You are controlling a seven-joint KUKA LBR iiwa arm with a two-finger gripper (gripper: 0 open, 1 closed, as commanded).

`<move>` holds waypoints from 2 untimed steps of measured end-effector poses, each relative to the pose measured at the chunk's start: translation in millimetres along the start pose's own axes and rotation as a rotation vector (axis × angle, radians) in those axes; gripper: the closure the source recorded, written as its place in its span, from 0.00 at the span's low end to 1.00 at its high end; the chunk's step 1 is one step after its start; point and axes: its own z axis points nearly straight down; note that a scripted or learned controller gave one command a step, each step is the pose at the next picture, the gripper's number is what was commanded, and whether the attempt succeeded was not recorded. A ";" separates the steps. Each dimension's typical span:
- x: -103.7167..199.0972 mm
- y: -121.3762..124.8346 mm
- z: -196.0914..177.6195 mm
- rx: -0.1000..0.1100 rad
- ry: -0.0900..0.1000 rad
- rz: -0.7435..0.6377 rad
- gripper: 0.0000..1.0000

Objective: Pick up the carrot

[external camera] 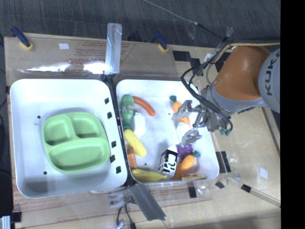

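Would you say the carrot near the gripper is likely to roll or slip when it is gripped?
Probably. The carrot looks small, tapered and smooth like moulded plastic, so it may squirt from the gripper. It lies loose on the right bin floor, so a nudge could roll it.

A robot arm (243, 80) reaches from the right over the right-hand bin (157, 87), its hand (188, 123) open above toy food, including a carrot (187, 162); a green divided plate (75, 140) sits in the left bin (19, 128).
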 end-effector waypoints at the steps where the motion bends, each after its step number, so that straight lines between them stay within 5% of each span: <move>1: -60.3 -19.4 101.1 0.000 -0.001 -0.012 0.00; 2: -63.2 -17.6 88.2 0.002 -0.007 -0.021 1.00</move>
